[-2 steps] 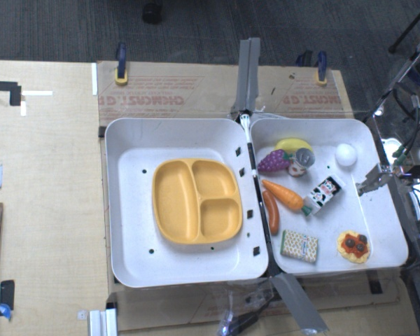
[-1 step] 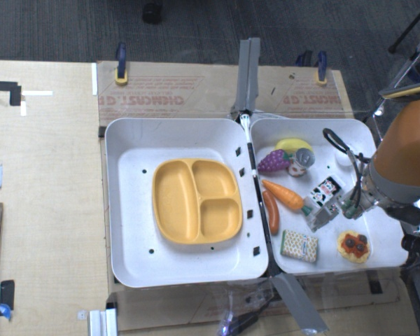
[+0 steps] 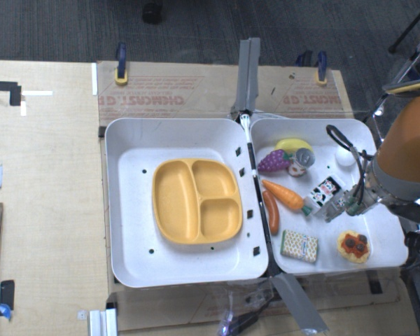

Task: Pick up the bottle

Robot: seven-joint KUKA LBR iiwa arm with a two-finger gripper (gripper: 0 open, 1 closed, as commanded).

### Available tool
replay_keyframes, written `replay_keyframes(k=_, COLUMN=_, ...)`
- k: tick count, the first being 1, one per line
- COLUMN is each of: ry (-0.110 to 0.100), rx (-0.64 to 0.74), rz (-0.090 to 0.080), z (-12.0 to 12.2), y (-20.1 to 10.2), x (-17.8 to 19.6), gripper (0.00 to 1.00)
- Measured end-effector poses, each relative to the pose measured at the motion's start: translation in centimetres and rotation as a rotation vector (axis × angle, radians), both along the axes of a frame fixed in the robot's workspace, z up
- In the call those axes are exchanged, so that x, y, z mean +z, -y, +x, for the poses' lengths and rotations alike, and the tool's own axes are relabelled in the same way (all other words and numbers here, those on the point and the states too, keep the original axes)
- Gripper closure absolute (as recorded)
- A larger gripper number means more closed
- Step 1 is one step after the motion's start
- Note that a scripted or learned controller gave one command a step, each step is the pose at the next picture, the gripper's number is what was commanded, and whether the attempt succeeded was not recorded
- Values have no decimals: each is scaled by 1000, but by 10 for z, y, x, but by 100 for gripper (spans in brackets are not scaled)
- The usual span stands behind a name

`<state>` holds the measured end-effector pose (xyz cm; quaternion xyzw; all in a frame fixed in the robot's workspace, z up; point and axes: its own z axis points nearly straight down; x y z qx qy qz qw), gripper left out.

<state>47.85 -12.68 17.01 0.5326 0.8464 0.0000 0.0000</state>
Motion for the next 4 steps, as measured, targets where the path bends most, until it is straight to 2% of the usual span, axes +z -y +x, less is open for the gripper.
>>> replay_keyframes(k=1, ry=2, rx=349, rz=-1, z=0, y=-10, x=85, gripper=100)
replay_keyframes(k=2, ry=2, rx=349, rz=-1, z=0, y=-10, x=85, gripper=0)
replay_keyframes(k=3, ry=-1, rx=477, rz=0, z=-1, y=-97, x=21, gripper=0)
replay_keyframes(k=4, ry=-1, rx=356, rz=-1, z=-1, y=-156, x=21, gripper=0)
